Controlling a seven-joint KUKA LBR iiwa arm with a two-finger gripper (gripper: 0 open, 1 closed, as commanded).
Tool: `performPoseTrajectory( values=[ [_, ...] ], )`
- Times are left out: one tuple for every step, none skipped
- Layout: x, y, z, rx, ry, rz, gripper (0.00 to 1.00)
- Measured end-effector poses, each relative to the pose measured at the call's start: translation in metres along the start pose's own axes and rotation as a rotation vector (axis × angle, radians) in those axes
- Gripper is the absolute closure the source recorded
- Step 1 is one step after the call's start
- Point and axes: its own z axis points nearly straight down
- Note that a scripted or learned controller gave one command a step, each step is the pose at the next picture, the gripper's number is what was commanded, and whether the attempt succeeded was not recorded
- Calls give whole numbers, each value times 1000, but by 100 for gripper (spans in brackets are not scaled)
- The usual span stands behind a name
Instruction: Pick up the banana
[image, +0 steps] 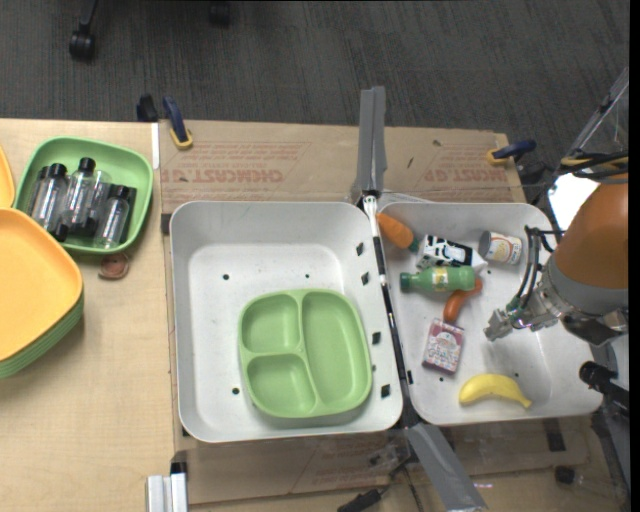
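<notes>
Above banana, gripper small, blurred.

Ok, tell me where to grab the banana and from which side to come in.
Grip the banana across its thick middle, coming straight down from above. It lies flat and alone near the front of the right bin, long axis left to right, so the hand should close front to back. The bin's front wall is close, so watch clearance there.

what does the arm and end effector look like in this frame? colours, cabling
Grey arm entering from the right, with a broad rounded orange band above the wrist. Thin dark cables loop along the wrist. The gripper is small, metallic grey, tapering to a narrow tip. No markings legible.
</notes>
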Motion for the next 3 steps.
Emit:
performPoseTrajectory(
  values=[
    [2, 18, 3, -2, -1, -265, 100],
    [3, 38, 0, -4, -3, -402, 100],
    [23, 35, -1, -1, 0, -513, 100]
  ],
)
